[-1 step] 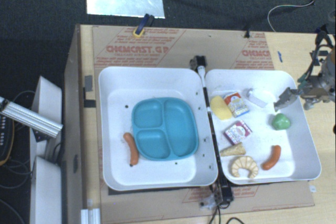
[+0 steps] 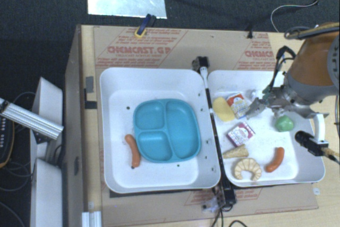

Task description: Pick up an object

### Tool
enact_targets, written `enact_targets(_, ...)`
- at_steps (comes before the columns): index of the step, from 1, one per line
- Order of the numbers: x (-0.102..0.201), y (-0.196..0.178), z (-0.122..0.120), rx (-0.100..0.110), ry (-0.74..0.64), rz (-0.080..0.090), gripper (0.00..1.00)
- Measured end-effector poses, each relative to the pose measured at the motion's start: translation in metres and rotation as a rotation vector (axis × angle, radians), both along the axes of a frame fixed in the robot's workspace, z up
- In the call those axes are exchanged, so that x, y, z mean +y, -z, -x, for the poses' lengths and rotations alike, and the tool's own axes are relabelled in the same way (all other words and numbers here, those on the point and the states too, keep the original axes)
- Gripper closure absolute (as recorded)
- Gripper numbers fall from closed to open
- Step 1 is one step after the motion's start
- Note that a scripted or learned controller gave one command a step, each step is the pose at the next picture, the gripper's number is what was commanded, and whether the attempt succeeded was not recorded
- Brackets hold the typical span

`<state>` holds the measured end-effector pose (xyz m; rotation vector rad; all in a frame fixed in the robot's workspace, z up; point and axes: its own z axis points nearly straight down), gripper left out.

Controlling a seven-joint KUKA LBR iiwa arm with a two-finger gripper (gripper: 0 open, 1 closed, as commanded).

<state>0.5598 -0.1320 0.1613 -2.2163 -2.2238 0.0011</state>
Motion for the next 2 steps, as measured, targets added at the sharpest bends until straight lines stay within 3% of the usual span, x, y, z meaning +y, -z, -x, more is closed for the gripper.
enact_targets(1, 0.019, 0.072, 0.009, -0.014, 0.002, 0.002, 0.00)
enact_targets(2, 0.045, 0.077, -0.040, -0.004, 0.000, 0.001, 0.00)
